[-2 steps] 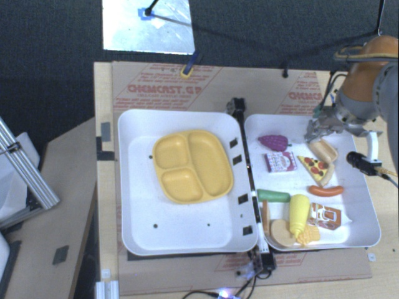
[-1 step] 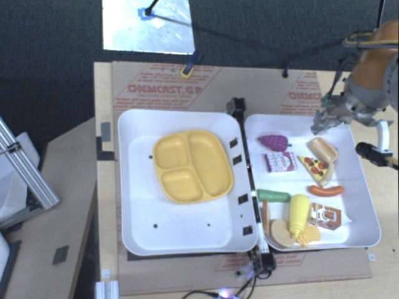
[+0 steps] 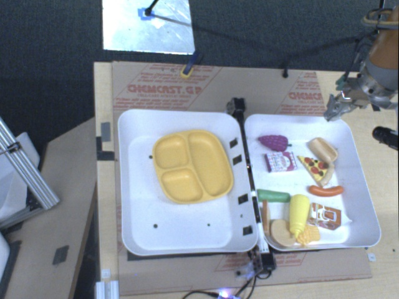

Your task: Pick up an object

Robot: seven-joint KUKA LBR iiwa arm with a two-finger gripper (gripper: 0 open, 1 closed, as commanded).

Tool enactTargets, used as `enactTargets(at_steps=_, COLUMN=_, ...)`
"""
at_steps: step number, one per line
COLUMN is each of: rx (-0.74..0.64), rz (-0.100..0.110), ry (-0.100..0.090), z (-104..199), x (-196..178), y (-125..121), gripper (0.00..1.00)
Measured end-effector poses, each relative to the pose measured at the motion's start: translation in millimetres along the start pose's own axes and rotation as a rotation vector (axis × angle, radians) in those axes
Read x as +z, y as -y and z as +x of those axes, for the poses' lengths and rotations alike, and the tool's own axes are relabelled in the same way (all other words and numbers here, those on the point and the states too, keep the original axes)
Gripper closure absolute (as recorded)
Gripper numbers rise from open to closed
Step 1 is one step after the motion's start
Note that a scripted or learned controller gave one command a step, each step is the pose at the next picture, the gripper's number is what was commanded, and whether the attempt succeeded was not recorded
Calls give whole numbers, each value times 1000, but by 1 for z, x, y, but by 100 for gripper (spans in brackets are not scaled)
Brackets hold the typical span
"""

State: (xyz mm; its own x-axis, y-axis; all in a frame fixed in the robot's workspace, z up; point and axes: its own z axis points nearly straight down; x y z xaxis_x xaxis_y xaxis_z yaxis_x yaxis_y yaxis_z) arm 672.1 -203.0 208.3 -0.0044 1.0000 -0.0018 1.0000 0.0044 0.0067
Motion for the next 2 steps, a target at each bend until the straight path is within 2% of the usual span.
enactTargets(at_steps=1, rx=-1, rz=2, ry=-1, z=0, x=-18, y=-1, gripper=100)
enactTargets(at_steps=2, rx=-5, rz=5, ry=-3, z=57, x=-26, y=15, gripper=100)
